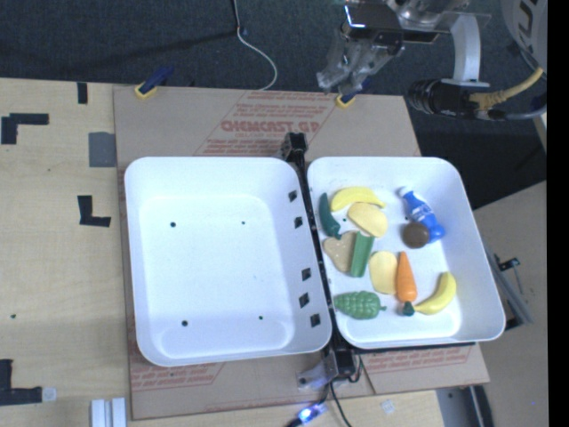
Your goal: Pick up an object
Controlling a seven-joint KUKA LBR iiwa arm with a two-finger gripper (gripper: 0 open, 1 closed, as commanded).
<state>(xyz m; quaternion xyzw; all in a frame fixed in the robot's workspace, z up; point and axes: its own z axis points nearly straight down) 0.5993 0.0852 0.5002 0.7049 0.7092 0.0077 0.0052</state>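
Note:
My gripper hangs high above the bench, beyond the far edge of the right bin, with nothing visible between its fingers. The right bin holds several toy foods: a yellow banana, a yellow slice, a blue bottle, a brown ball, a green pod, a tan piece, an orange carrot, a second banana, a bumpy green fruit and a dark green piece.
The left bin lies beside the right one, joined by a black hinge strip. Both sit on a cardboard sheet. A white cable trails across the dark backdrop behind.

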